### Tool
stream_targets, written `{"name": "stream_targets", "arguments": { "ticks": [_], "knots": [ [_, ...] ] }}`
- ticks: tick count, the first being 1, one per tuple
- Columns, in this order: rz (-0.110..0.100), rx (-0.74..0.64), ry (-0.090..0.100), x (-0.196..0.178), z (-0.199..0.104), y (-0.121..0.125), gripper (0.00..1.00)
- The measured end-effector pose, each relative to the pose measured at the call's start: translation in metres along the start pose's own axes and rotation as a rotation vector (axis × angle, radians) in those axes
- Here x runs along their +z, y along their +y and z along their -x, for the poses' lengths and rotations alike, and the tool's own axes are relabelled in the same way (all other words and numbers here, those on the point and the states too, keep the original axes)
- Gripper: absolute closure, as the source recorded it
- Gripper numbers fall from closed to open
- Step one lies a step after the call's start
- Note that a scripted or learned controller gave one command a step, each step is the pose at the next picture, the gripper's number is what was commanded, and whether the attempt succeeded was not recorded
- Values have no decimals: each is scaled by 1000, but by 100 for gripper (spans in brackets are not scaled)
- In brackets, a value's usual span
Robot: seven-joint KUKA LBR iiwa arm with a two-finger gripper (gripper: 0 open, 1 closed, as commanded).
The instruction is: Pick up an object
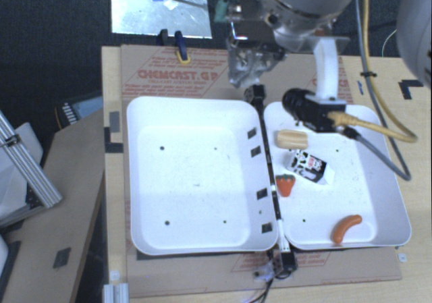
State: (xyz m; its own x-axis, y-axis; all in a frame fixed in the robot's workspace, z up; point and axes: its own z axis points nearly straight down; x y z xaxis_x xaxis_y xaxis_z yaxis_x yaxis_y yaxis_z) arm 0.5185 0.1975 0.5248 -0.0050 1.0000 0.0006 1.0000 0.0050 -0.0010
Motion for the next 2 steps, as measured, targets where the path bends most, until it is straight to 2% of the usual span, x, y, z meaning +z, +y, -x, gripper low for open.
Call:
{"name": "stream_targets", "arguments": {
  "ticks": [1, 2],
  "knots": [
    [5, -3, 2, -12, 0, 2, 100],
    [4, -4, 2, -12, 0, 2, 0]
  ]
}}
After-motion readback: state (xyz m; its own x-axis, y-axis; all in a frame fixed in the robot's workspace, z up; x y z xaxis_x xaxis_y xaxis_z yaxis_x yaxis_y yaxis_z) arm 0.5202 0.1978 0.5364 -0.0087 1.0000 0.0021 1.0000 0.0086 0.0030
